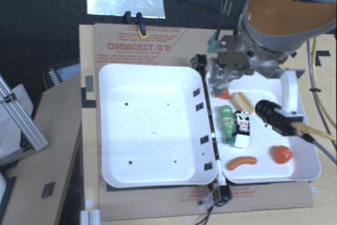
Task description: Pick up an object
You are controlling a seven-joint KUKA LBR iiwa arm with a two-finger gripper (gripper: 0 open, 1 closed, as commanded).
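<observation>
The right bin [310, 166] holds several small toy items. A green ridged piece [227, 123] lies beside a black-and-white carton [242, 127]. A tan bread-like roll [242, 100] sits just above them. An orange sausage [241, 163] rests near the front wall, and a red tomato-like ball [282, 154] lies to its right. My gripper [220, 84] hangs low over the bin's back left corner, right above a small orange-red piece [224, 95] that it partly hides. The arm's body covers the bin's back.
The left bin [152, 124] sits next to the right one, split from it by a black clipped divider [208, 118]. A black cylindrical camera mount [274, 116] with a cable juts over the right bin. Cardboard [142, 45] lies under both bins.
</observation>
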